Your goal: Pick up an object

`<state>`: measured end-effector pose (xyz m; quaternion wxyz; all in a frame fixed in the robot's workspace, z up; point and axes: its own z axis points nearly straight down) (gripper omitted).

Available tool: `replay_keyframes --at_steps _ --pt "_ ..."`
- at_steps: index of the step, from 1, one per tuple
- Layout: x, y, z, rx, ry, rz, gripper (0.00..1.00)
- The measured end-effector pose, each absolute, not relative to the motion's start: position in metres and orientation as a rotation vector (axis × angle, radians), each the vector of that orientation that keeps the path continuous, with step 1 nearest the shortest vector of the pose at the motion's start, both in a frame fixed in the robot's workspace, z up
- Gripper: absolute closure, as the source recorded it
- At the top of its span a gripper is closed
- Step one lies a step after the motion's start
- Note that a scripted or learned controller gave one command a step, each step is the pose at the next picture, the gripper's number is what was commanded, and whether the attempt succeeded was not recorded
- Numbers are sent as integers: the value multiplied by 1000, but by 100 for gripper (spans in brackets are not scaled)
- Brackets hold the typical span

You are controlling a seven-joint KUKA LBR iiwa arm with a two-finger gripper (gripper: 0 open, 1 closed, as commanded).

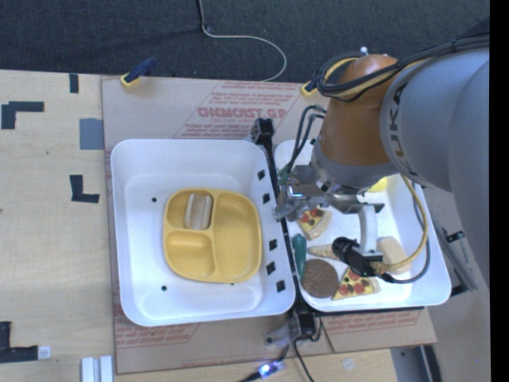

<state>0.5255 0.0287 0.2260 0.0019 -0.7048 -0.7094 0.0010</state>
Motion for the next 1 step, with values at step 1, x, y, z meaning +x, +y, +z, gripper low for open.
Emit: replay_keyframes --at_steps 1 --pt "541 26 216 -2218 -2224 4 100"
